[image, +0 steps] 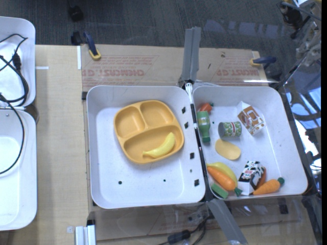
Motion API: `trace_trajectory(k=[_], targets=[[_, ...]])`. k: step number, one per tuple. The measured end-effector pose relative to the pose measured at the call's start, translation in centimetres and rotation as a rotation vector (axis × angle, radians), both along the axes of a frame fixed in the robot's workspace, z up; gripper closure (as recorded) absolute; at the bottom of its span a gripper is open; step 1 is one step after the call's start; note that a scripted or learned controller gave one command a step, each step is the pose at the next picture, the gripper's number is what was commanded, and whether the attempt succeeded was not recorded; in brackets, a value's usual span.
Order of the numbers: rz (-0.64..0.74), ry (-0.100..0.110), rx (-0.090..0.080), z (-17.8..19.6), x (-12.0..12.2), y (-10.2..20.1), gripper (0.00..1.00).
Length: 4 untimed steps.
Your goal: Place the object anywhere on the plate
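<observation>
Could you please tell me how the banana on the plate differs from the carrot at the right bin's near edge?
The banana is yellow; the carrot is orange with a green tip. The banana lies in a compartment of the yellow plate in the left bin; the carrot lies on the right bin's floor beside a cow-print carton. Both are toy foods lying flat.

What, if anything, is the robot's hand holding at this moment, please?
That cannot be told: the hand itself is not seen over the bins. The yellow toy banana lies loose in the large compartment of the yellow divided plastic plate, with nothing gripping it.
</observation>
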State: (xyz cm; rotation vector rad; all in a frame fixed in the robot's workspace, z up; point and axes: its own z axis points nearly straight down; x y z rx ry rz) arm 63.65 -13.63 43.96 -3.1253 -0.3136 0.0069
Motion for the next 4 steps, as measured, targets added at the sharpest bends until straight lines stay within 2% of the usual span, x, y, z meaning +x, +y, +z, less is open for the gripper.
trace_trajectory(k=[1, 2, 3, 4], targets=[[0.555, 0.001, 0.002, 0.1, -3.0, -2.0, 1.0], [0.172, 0.001, 0.0, 0.1, -13.0, 2.6, 1.0], [-0.001, 0.001, -0.001, 0.0, -2.8, 1.7, 1.0], [0.681, 0.001, 0.002, 0.1, -5.9, -1.1, 1.0]])
